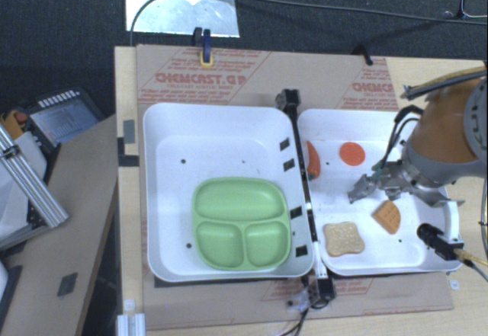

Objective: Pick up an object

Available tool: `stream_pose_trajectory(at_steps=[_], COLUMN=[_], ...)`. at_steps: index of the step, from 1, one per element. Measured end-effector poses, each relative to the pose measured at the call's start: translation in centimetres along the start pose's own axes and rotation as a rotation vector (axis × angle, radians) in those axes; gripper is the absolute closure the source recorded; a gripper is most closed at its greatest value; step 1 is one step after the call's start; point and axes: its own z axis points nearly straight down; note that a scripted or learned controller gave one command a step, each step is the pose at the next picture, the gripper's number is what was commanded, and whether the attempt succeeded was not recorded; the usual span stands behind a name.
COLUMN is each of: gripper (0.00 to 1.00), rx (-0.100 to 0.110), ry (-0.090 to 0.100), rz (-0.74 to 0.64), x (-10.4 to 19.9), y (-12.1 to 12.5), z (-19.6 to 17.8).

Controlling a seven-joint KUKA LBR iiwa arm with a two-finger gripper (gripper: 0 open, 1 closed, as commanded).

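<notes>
Hovering claw [364, 190] (right bin [329, 127]) just beside orange cracker [387, 216].

Two shallow white bins, a left bin [164, 174] and a right bin [366, 260]. One green three-compartment tray [241, 222] in the left bin. In the right bin: one toast slice [343, 238], one orange cracker [387, 216], one red-orange disc [351, 153], one orange elongated piece [313, 160].

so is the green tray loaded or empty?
Empty. The green tray lies flat in the left bin, and all three compartments show bare green.
</notes>
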Motion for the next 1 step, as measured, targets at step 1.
stream_pose_trajectory(at_steps=[1], gripper=[1.00], rx=[-0.006], ry=[-0.003], rz=[-0.001], x=[-0.04], y=[0.13], z=[-1.29])
